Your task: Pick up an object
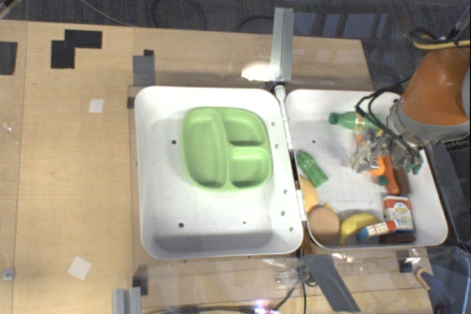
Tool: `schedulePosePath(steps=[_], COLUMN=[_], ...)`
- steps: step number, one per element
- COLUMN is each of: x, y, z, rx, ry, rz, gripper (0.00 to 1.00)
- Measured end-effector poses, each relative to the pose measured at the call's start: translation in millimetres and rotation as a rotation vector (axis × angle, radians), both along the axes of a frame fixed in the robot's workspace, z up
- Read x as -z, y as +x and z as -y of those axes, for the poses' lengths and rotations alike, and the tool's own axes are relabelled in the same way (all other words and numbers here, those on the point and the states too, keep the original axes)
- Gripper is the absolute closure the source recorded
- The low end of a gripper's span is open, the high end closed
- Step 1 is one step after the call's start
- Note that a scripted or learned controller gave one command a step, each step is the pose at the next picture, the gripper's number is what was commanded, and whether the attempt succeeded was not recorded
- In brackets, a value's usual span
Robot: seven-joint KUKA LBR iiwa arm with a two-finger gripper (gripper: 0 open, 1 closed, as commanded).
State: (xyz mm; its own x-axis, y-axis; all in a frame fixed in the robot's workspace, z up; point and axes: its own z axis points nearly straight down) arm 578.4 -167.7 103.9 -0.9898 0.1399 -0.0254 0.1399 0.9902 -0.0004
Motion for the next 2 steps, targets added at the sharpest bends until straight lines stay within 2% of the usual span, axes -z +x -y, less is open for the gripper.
schedulePosePath(steps=[1, 2], x=[0.8, 14.3], y=[-0.4, -7.0], z=[-0.3, -29.6], rx=[0.000, 0.064], ry=[0.000, 0.003], rz=[-0.001, -0.012], gripper=[0.00, 0.00])
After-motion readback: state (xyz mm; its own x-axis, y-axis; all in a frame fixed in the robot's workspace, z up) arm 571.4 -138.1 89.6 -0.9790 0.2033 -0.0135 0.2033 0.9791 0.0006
